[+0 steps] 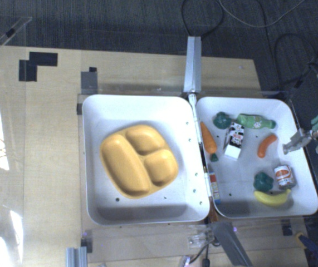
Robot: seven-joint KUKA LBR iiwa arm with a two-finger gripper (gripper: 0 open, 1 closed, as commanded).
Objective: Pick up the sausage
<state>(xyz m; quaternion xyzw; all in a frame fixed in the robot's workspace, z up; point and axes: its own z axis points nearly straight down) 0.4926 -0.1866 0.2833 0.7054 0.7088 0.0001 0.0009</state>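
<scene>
Right now I am seeing the sausage (267, 144) lying loose in the right bin (298, 118), between the small carton (234, 141) and the can (283, 176). At that bin's right rim, the jaws are hovering; I cannot tell their state.

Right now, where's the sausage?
The sausage lies in the right bin, toward its right side, below the green bottle and right of the milk carton.

An orange-red plastic sausage (267, 145) lay among a yellow toy banana (272, 198), green plastic bottle (255, 121) and black-and-white patterned carton (234, 141).
</scene>
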